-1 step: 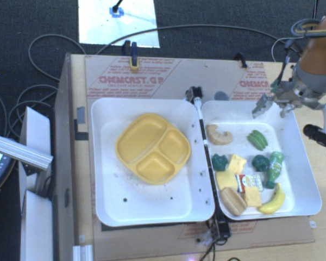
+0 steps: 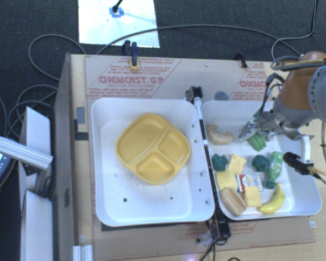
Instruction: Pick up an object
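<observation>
1. Green toy vegetable [image 2: 257, 141] lies in the right bin [image 2: 315, 200], a little toward 12 o'clock from the bin's middle and apart from every wall.
2. The hand [image 2: 255, 130] sits right at its 12 o'clock side, close enough that they seem to touch. I cannot tell whether the hand is apart or together, because the arm [image 2: 301, 88] reaching in from 2 o'clock covers much of it.
3. Bare white floor shows along the right bin's 11 to 12 o'clock edge.
4. A beige croissant [image 2: 220, 136] lies at 9 o'clock of the green toy vegetable, near the wall shared with the left bin [image 2: 106, 200].
5. Toward 6 o'clock the right bin is crowded: a dark broccoli piece [image 2: 220, 162], a cheese wedge [image 2: 237, 163], a dark green lump [image 2: 260, 162] and a lighter green stalk [image 2: 275, 166], all close together.
6. Nearer the 6 o'clock wall lie a white packet [image 2: 248, 181], a bread roll [image 2: 233, 202] and a banana [image 2: 274, 200]; the packet's print is too small to read.
7. In the left bin a yellow divided plate [image 2: 152, 147] rests near the middle, with bare floor around it.
8. Both bins stand on the tabletop [image 2: 152, 78].
</observation>
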Robot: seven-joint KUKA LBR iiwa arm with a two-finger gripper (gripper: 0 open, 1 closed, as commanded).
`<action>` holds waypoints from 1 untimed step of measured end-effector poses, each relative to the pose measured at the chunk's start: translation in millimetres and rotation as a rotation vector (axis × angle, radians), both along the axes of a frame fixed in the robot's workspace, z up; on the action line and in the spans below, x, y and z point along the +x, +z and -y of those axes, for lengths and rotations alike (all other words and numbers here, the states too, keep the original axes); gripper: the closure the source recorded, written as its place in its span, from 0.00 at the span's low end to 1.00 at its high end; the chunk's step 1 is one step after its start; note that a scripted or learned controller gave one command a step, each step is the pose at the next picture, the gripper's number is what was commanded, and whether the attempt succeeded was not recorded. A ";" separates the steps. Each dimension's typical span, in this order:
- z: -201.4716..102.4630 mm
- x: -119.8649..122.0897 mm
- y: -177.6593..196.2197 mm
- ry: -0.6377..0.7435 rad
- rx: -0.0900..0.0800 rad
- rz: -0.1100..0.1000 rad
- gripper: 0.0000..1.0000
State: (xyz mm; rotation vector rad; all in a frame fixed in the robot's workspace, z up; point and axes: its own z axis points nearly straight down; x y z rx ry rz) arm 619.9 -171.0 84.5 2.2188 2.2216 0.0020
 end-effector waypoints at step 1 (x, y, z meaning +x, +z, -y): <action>0.3 1.1 11.2 0.001 -0.001 0.004 1.00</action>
